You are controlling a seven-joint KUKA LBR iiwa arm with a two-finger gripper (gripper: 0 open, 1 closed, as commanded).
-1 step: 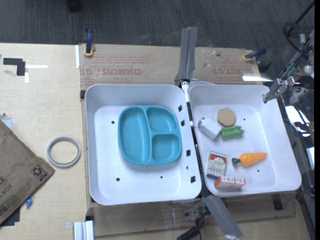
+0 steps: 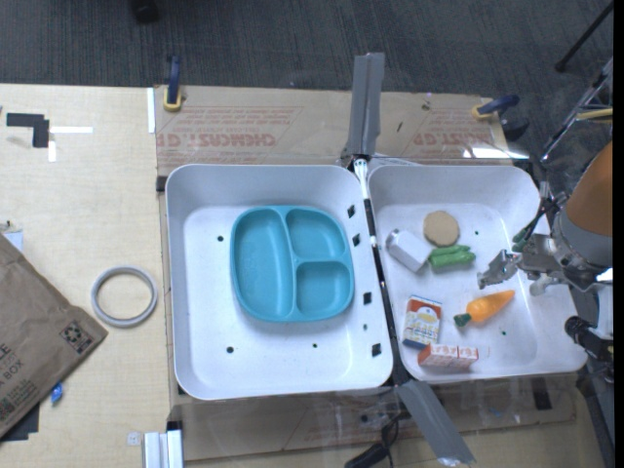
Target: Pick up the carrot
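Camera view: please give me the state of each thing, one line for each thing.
carrot: lying flat on the right bin floor, not held.
hand: just above the carrot's tip, at the right bin's right side.
blue tray: flat in the left bin, compartments empty.
round cookie: lying flat.
green item: lying flat, beside the white block.
two small cartons: lying near the front wall.
tape ring: flat on the bench.
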